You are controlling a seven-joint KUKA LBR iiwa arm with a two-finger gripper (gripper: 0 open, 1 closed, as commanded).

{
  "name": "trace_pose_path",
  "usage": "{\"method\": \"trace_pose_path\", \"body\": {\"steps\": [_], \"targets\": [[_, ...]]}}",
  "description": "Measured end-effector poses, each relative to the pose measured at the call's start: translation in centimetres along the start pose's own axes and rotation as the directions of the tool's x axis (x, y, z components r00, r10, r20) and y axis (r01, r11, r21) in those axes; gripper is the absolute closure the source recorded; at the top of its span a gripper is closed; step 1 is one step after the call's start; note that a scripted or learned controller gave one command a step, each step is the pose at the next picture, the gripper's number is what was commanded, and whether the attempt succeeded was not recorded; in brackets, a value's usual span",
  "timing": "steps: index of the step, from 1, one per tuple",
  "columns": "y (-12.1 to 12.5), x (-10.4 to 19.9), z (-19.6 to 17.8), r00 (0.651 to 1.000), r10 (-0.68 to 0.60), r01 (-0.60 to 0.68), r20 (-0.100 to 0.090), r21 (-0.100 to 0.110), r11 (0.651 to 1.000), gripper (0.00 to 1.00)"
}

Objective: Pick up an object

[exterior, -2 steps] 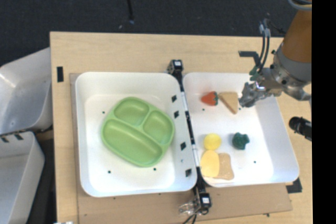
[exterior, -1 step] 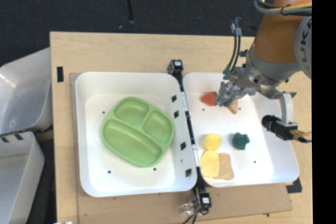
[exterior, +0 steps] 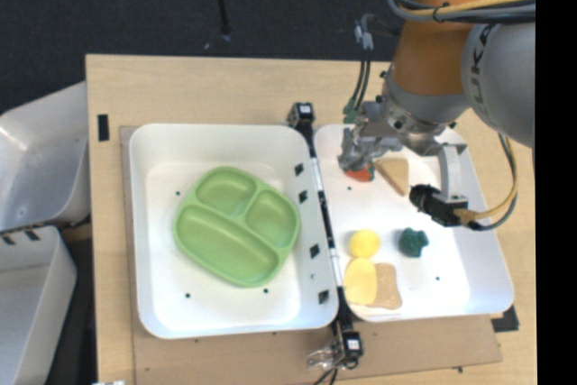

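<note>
In the right bin lie several small food-like items. A red piece sits at the bin's far left, right under my gripper, which hangs low over it. A tan wedge lies just to the right of the red piece. Nearer the front are a yellow ball, a dark green piece, a yellow oval and a tan slice touching each other. The gripper's body hides its fingertips.
The left bin holds a green divided plate. A black-clipped divider runs between the two bins. The arm's orange band and grey wrist loom over the right bin's far side, with cables trailing at the right.
</note>
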State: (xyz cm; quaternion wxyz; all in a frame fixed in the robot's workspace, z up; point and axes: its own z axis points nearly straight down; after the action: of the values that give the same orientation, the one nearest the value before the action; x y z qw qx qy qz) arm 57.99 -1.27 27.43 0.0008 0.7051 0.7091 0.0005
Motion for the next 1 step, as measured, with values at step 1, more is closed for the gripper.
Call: {"method": "trace_pose_path", "body": {"steps": [1], "targets": [[1.34,5.12,0.37,1.0,-0.001,0.001,-0.001,0.0,1.0,1.0]]}}
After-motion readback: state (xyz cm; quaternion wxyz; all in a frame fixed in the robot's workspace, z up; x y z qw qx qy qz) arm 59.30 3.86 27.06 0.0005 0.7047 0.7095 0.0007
